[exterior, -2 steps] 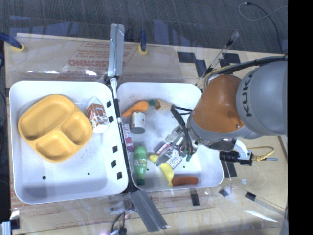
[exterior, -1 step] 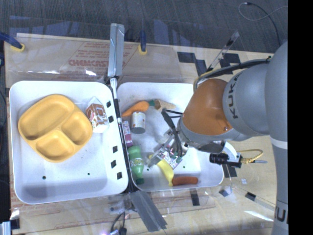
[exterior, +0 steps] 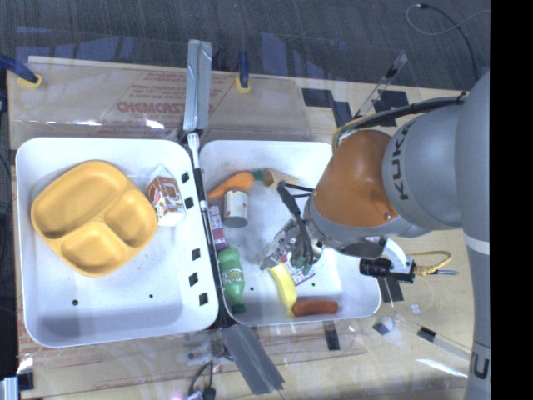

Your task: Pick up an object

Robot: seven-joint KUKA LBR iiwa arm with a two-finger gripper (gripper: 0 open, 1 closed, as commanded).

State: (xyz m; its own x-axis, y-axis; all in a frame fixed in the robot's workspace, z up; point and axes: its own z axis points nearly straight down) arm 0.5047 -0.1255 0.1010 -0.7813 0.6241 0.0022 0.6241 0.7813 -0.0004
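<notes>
My gripper (exterior: pixel 288 252) is low in the right bin (exterior: pixel 266 147), under the orange wrist. Its tip sits just above the upper end of a yellow banana (exterior: pixel 284 289) and against a small colourful packet (exterior: pixel 301 265). A red sausage (exterior: pixel 316 307) lies by the bin's front wall, to the right of the banana. At the bin's left side lies a green bottle (exterior: pixel 231 275). Further back are a silver can (exterior: pixel 236 207) and an orange carrot (exterior: pixel 231 184). I see nothing clearly gripped.
A thin purple item (exterior: pixel 216 227) lies along the right bin's left wall. The left bin (exterior: pixel 100 311) holds a yellow divided plate (exterior: pixel 92 215) and a small brown-and-white carton (exterior: pixel 165 195). The arm's bulk covers the right bin's right half.
</notes>
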